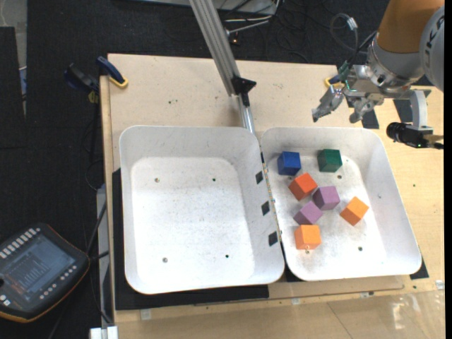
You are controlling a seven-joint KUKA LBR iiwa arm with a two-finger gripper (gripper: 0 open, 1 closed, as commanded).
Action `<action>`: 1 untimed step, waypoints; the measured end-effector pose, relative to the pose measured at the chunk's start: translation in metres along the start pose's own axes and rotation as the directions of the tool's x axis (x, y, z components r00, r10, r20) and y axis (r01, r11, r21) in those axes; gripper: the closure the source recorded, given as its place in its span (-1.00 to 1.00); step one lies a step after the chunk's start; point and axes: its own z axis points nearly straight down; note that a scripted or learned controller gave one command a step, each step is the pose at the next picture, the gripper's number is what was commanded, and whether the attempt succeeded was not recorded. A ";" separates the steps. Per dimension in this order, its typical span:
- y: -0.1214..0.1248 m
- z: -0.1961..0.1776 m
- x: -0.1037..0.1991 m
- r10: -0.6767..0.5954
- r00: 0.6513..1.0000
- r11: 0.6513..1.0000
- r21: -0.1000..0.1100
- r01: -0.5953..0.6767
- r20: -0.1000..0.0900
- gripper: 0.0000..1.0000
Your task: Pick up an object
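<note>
Pincer [346,104] raised above the counter [183,90] past the far rim of the right bin [395,217], fingers spread, nothing between them. In that bin: blue cube [288,162], green cube [329,160], three orange cubes [304,185] [354,210] [307,236] and two purple cubes [326,197] [308,213], loosely clustered. Left bin [141,210] alongside.

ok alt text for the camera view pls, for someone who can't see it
Seven small blocks, blue, green, purple and orange, sit in the right bin, while the gripper hangs above the bench beyond that bin's far rim. The left bin lies beside it.
</note>
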 end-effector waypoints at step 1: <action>0.000 0.000 0.000 0.000 1.000 1.000 0.001 0.000 0.000 -1.00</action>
